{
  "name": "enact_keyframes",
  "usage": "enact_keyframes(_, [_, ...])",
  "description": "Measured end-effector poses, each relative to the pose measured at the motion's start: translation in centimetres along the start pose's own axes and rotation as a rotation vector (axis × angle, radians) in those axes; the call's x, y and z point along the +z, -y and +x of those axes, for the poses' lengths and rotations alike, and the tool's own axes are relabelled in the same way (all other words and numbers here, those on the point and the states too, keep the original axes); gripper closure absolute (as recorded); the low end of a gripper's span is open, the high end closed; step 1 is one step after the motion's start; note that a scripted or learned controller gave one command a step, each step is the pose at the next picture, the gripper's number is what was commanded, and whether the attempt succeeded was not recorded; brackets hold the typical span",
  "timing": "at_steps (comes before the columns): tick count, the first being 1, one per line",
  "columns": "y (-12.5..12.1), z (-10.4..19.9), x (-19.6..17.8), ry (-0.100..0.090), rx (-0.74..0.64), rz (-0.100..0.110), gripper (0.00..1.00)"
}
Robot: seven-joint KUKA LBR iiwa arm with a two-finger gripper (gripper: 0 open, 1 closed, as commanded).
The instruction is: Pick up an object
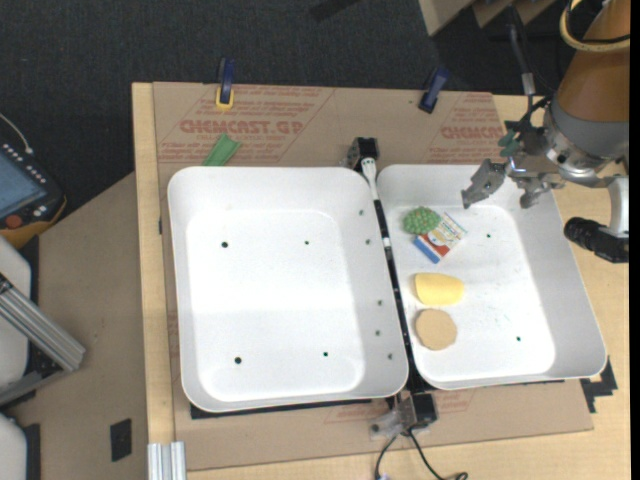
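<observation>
Gripper [507, 185] hangs over the right bin's [560, 298] far edge, fingers spread apart and holding nothing, the arm [595, 78] bending down from the bench's far-right corner.

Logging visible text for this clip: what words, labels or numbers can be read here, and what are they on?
"CHEMCAST GP", red print on the brown board behind the left bin.
The same red print on the board behind the right bin, partly hidden by the gripper and too blurred to read.
Small packet in the right bin: printing too small to read.
</observation>
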State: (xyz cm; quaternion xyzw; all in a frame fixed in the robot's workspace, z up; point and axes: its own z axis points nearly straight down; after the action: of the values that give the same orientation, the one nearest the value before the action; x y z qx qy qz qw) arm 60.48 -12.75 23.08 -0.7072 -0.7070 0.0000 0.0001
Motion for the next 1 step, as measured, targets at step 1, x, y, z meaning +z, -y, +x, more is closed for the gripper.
enact_keyframes(1, [1.86, 3.01, 13.39, -0.004, -0.002, 0.015, 0.0])
